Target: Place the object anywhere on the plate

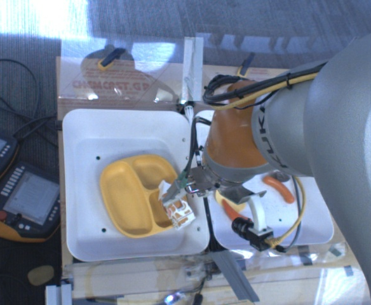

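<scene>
On your far left lay the teach pendant (17,199), off the bench. In the left bin (77,138) sat the yellow plate (131,192), and the object (179,213), a small white box with orange markings, rested at the plate's right edge, partly over a compartment. The gripper (180,192) hung right above it, apparently pinching its top, though you couldn't be sure. I judged this the placing step; next called for release and a clean lift. An orange carrot (281,188) lay in the right bin (322,227).

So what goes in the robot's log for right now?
claw: over yellow plate | white box: at plate's right edge, under claw | grip: unclear
</scene>
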`<state>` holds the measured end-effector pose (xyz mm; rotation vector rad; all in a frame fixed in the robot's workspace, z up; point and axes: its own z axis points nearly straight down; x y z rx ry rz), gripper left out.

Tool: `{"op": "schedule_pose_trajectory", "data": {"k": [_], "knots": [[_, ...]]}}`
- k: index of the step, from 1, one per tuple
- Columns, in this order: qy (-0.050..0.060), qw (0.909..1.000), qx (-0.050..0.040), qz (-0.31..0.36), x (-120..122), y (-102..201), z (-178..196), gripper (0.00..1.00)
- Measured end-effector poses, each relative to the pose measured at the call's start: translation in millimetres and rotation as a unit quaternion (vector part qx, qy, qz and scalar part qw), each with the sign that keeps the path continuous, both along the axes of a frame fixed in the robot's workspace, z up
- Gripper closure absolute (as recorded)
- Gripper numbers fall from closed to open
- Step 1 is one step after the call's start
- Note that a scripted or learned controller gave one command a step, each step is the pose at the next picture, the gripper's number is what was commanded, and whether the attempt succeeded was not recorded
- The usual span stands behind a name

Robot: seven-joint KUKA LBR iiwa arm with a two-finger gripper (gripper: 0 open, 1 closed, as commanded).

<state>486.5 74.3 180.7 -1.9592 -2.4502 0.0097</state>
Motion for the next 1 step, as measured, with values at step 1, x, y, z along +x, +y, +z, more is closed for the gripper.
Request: {"op": "schedule_pose_trajectory", "data": {"k": [1], "knots": [[0.000,1.0000,0.0000,0.000,0.0,0.0,0.0,0.00]]}}
